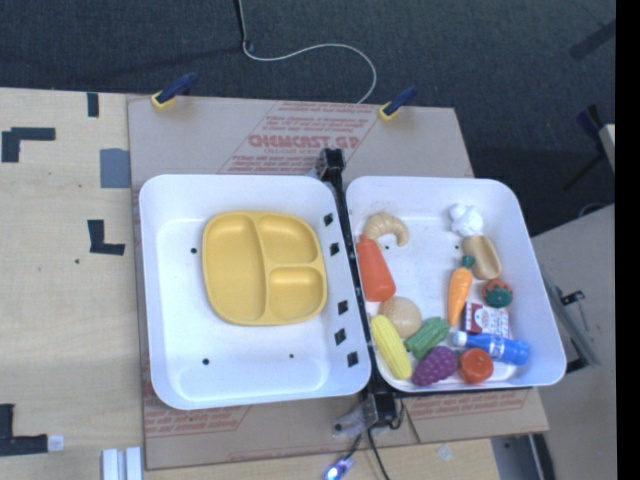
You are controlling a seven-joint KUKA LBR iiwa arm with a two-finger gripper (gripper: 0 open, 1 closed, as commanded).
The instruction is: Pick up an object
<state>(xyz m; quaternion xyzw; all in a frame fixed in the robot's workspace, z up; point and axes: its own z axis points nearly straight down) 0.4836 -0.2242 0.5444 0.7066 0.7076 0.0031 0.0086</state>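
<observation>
Dark carpet (pixel 120 28) forms the backdrop, and on it we see a wooden bench (pixel 60 298) bearing a cardboard sheet (pixel 300 138) held by two blue-and-yellow clamps (pixel 173 90), with a thin white cable (pixel 300 53) looping above. On the cardboard we find two shallow white bins side by side. We note in the left bin (pixel 170 368) a yellow divided plate (pixel 265 268), lying flat, its two small compartments toward the right.

We find the objects to be picked in the right bin (pixel 520 228). We take the orange-red cylinder (pixel 375 270) as an example: it lies beside the bin's left wall, its long axis running nearly up and down the view and leaning slightly to the right at the bottom. A croissant (pixel 386 228) touches its upper end; a pale round item (pixel 401 316), perhaps an onion, sits at its lower end. Below these we see a corn cob (pixel 391 346), a green vegetable (pixel 428 334) and purple grapes (pixel 436 366) crowded together. A carrot (pixel 458 296) stands lengthwise to the right, green top upward. Along the right side we list a white lump (pixel 464 216), a hot dog (pixel 482 256), a strawberry (pixel 497 293), a red-and-white carton (pixel 487 321), a blue bottle (pixel 497 347) and a red-orange cap-like piece (pixel 475 366).

No view of the gripper is available to us, so its state cannot be told.
</observation>
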